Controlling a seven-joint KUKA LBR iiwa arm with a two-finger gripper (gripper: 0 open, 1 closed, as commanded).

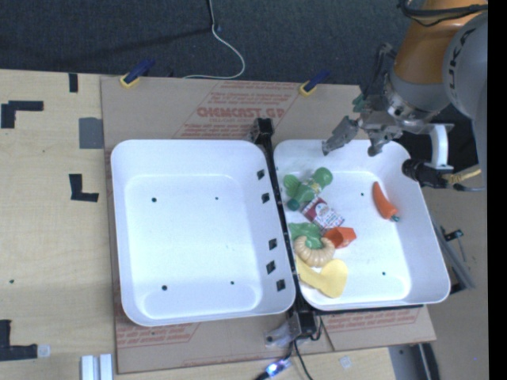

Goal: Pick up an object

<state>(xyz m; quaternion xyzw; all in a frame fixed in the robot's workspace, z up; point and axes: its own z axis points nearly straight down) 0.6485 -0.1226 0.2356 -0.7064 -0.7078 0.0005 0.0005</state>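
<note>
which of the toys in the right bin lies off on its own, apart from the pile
The orange carrot, lying alone toward the right side of the right bin; the others cluster against its left wall.

Toys (318,228) in right bin (412,252)

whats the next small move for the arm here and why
Probably swing the gripper toward the bench front and lower it over the orange carrot. The gripper hangs above the back edge of the right bin with nothing between its fingers, and the carrot lies alone, apart from the crowded pile of toys by the divider, so it looks the easiest pick.
</note>
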